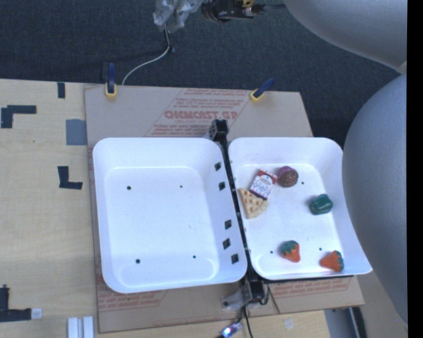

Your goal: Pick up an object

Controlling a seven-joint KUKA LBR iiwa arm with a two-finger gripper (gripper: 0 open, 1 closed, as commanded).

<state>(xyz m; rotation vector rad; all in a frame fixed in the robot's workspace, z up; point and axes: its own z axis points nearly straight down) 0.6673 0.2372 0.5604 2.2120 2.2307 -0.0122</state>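
Two white bins sit side by side on a bench. The right bin (330, 153) has little toys in it. A yellow waffle piece (252, 202) lies by its left wall, touching a small red and white packet (263, 185). A dark red round toy (287, 176) is just beside the packet. A green toy (320, 204) is near the right wall. Two red strawberries (289, 250) (333, 261) lie by the front edge. The grey arm (386, 165) is at the right side, and I cannot tell what its hand is doing.

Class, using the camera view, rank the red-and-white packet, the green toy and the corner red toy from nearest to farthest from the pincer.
The pincer sits at the top edge.
1. Red-and-white packet, right bin, near the divider.
2. Green toy, by the bin's right side.
3. Red toy, bottom right corner.
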